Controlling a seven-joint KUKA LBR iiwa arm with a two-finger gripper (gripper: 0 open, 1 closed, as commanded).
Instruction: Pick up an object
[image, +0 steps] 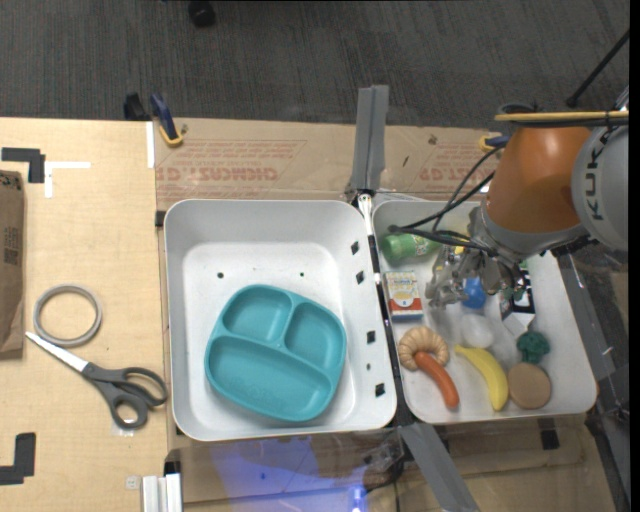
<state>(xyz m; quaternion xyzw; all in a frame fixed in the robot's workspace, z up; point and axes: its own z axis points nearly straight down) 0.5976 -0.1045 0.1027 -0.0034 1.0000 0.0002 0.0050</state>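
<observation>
Two shallow white bins sit side by side. The left bin (190, 250) holds one teal three-section plastic plate (275, 350). The right bin (575, 385) holds one yellow banana (485, 375), one orange-red sausage (440, 382), one tan croissant (422, 343), one brown round disc (530, 385), one dark green knobbly lump (533, 346), one green bottle (408, 243) and one small red-and-white box (403, 293). The gripper (462, 285) hangs at that bin's twelve o'clock; whether it is spread or pinching cannot be told. The arm hides that bin's upper part. Blue and white items beneath it are unclear.
</observation>
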